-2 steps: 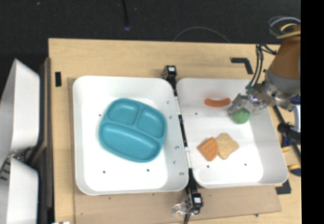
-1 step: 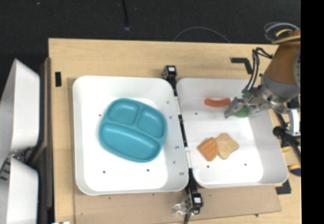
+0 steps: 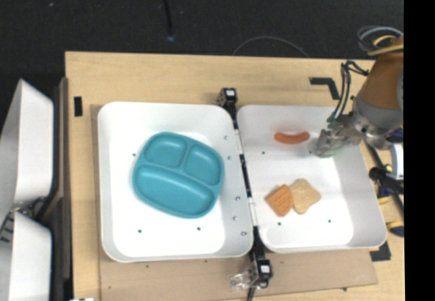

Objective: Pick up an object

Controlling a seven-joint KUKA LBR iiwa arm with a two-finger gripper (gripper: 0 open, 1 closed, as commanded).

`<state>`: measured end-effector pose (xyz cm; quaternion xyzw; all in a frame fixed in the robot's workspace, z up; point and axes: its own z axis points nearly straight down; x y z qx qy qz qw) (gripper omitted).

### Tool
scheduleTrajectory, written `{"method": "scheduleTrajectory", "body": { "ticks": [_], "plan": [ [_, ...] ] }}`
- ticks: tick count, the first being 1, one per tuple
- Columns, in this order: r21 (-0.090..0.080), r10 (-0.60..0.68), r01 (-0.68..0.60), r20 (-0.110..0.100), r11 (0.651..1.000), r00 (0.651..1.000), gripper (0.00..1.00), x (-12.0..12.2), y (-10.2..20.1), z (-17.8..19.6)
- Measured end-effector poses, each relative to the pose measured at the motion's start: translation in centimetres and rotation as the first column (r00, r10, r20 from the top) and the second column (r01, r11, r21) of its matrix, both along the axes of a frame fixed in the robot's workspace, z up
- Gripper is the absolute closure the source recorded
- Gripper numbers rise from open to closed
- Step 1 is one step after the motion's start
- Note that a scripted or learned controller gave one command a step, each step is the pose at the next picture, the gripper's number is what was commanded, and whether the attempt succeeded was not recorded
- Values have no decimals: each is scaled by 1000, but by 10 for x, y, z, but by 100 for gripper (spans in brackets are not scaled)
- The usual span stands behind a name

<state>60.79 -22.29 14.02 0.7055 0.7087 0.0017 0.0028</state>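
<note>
In the right bin (image 3: pixel 353 225) an orange-red sausage (image 3: pixel 291 136) lies near the back. An orange waffle-like piece (image 3: pixel 279 200) and a tan bread-like piece (image 3: pixel 304 196) lie side by side toward the front, touching. My gripper (image 3: pixel 326 145) hangs low at the bin's back right, just right of the sausage and apart from it. Nothing shows between its fingers.
The left bin (image 3: pixel 115 225) holds a blue divided plate (image 3: pixel 178 174). Black clamps (image 3: pixel 228 97) sit where the bins join, at back and front. White boxes (image 3: pixel 27 157) stand at the far left. Cables (image 3: pixel 380 38) trail by the arm at right.
</note>
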Motion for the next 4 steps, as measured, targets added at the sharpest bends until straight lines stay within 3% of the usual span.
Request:
{"method": "scheduleTrajectory", "body": {
  "ticks": [2,3,4],
  "plan": [
    [-1,1,-1,0,1000,1000,100,1,-1,98],
    [0,2,-2,-2,1000,1000,100,2,-2,120],
    [0,1,-1,-4,1000,1000,100,9,41,111]
  ]
}}
